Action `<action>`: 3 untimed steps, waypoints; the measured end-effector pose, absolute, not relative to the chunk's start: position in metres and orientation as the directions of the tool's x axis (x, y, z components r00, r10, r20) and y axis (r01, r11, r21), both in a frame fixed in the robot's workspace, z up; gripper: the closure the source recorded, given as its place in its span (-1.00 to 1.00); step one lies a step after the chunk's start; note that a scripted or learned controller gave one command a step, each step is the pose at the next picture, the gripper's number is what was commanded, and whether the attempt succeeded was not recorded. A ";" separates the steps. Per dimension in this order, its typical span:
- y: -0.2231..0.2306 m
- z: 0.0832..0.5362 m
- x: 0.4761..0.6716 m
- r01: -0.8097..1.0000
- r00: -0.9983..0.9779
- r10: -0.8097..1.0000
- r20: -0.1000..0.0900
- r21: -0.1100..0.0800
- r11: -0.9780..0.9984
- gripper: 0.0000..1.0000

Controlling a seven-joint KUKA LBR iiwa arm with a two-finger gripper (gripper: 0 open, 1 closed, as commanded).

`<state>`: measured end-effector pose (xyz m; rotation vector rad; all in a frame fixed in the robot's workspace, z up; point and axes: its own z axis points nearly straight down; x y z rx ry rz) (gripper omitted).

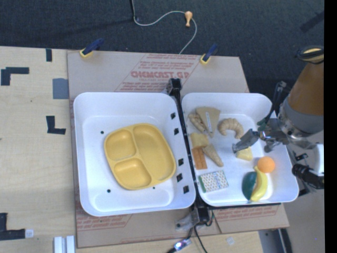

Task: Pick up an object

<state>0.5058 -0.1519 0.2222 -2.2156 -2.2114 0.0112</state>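
Observation:
The right bin (279, 196) holds several toy foods. A tan croissant (230, 125) lies near its middle, and a small yellow wedge (244, 154) sits just below it. My gripper (244, 142) reaches in from the right and hangs low between the croissant and the wedge, right over the wedge's upper edge. An orange ball (266, 165) and a green and yellow banana-like piece (255, 186) lie at the front right. A checkered packet (213, 181), an orange strip (199, 157), a yellow block (197, 139) and tan bread pieces (205, 119) line the bin's left side.
The left bin (87, 141) holds a yellow divided tray (139, 155). A black divider with clips (180, 141) runs between the bins. The grey and orange arm (305, 99) stands over the right bin's right rim. A cable (158, 20) lies behind the bench.

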 end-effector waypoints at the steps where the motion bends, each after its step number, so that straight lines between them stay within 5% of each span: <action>1: -0.152 0.228 0.508 1.000 -0.001 1.000 0.001 -0.002 0.001 -1.00; 3: -0.150 0.122 0.512 1.000 -0.001 1.000 0.001 -0.008 0.001 -1.00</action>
